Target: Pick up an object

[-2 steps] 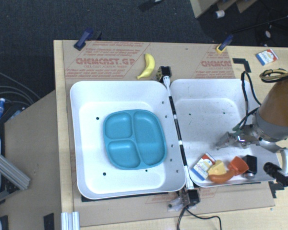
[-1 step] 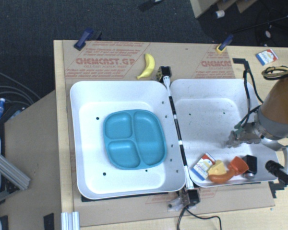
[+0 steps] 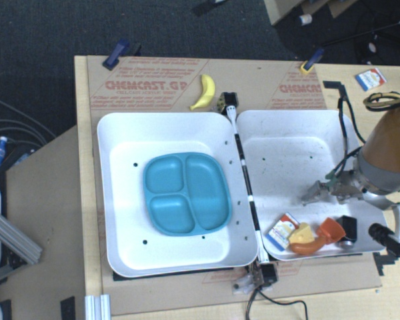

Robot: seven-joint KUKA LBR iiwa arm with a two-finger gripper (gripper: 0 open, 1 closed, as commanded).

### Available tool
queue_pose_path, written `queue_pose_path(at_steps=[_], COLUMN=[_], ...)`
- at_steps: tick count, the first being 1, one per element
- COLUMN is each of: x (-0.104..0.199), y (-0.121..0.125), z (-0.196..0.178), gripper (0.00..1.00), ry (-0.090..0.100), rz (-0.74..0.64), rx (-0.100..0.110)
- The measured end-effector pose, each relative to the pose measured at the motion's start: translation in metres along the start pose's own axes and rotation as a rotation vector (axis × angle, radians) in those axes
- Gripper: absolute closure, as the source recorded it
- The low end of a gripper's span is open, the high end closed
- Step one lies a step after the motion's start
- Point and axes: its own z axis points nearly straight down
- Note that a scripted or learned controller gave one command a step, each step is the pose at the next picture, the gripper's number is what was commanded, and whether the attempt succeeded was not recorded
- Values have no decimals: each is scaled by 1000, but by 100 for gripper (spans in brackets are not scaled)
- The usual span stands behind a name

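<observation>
My gripper (image 3: 315,193) hangs low over the right bin (image 3: 280,145), near its right side, on the grey arm (image 3: 387,155) with its orange band. Nothing can be seen held in it. Just in front of it, along the bin's front wall, lies a cluster of small things: a white, red and blue carton (image 3: 283,229), a yellow piece (image 3: 305,233), a curved orange item (image 3: 309,247) and an orange-red block (image 3: 331,229).
The left bin (image 3: 120,179) holds a blue divided plate (image 3: 187,193). A yellow banana (image 3: 204,93) lies on the bench behind the bins. Blue clamps (image 3: 115,55) sit at the bench's back edge. A black divider strip (image 3: 243,172) runs between the bins.
</observation>
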Motion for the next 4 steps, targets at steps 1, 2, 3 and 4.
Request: queue_pose_path(at_steps=[1, 2, 3, 4], x=[0, -8, 24, 34], y=[0, -25, -25, -25], z=[-10, -101, -148, -163], gripper=[100, 100, 100, 100], ry=[-1, -1, 0, -1], rz=[1, 0, -3, -3], rx=[-1, -1, 0, -2])
